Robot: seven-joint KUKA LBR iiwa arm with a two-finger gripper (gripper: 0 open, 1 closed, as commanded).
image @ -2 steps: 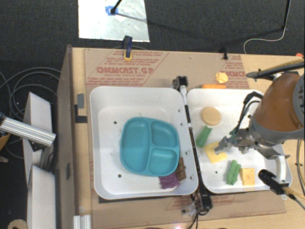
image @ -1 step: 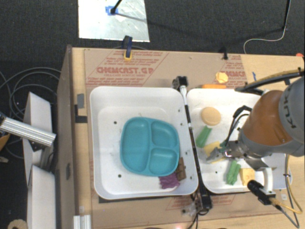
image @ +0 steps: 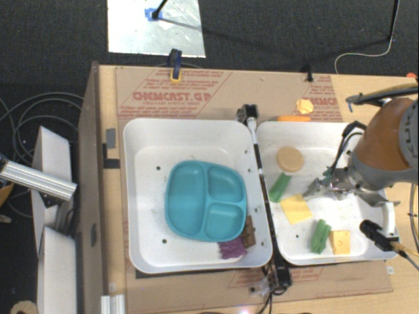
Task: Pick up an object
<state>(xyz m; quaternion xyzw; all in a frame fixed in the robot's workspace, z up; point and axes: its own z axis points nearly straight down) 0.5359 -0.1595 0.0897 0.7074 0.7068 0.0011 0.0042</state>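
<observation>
My gripper [image: 325, 186] is low over the middle of the right bin [image: 327, 131], with the grey arm and its orange band [image: 387, 139] coming in from the right. Just to its left lies a yellow cheese-like slab [image: 296, 209], with a green stick [image: 279, 187] beside that. A tan round disc [image: 289, 159] sits further back. Near the front of the bin are a second green piece [image: 319, 235] and a yellow block [image: 340, 241]. I see nothing held in the gripper.
The left bin [image: 150, 142] holds a teal divided plate [image: 205, 200], with a purple piece [image: 231, 248] and a brown piece [image: 249, 233] at its front right. A black divider clamp [image: 249, 114] sits between the bins. An orange stick [image: 293, 118] lies on the right bin's back rim.
</observation>
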